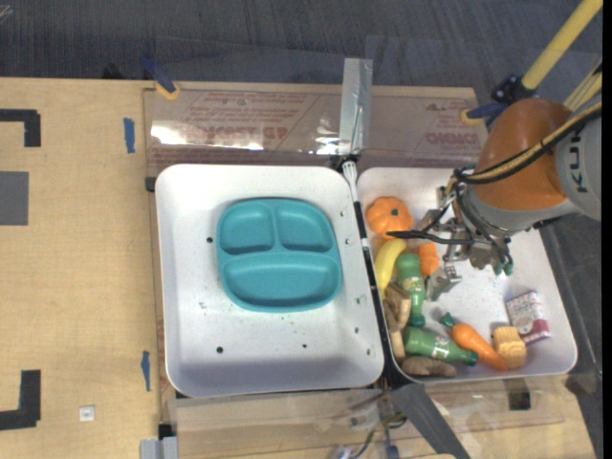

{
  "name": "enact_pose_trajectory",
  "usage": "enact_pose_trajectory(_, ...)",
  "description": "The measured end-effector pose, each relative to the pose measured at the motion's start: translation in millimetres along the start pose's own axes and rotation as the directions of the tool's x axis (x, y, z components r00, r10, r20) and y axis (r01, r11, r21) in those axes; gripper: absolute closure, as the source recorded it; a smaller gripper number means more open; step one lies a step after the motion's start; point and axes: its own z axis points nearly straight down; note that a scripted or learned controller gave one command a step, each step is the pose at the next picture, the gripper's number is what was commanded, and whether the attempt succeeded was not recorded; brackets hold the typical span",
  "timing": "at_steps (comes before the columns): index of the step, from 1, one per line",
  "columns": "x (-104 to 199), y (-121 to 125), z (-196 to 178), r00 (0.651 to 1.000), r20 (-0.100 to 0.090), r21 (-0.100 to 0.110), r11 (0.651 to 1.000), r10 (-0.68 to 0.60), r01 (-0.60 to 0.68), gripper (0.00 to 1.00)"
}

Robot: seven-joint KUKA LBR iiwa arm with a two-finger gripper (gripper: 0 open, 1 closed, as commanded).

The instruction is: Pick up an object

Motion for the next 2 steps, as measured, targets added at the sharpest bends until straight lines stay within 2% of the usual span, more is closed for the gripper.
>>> enact_pose_trajectory(1, -3.9, 0.6, -13.6, 1.0, 0.012, 0.003, 1.0, -0.002, 0.002, 1.0)
enact_pose_trajectory(2, -3.5, 0.9, -12.9, 1.0, 0.01, 0.002, 1.0, -0.003, 0.002, 0.0)
